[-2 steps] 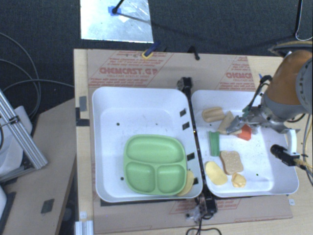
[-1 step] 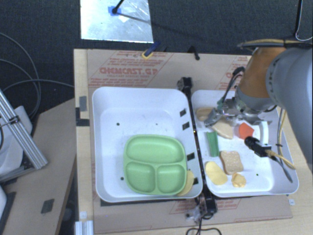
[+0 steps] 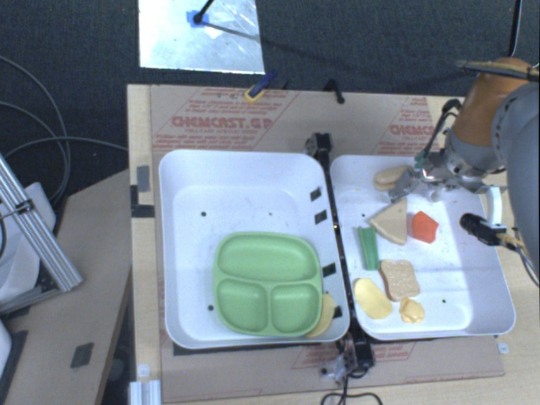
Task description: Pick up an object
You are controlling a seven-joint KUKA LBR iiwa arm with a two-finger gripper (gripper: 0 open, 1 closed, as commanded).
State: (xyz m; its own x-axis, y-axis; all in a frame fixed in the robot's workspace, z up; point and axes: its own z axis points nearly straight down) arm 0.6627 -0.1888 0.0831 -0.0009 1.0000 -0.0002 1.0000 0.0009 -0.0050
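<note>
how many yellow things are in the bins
3. A yellow oval piece and a small yellow lump lie at the near edge of the right bin. A yellow piece peeks from under the green tray in the left bin; more may be hidden.

Dark carpet floor (image 3: 380,24), silver sheet (image 3: 201,24), cardboard-topped bench (image 3: 219,121).

The green tray (image 3: 267,283) hides most of a yellow piece (image 3: 326,317) at its right corner.
</note>
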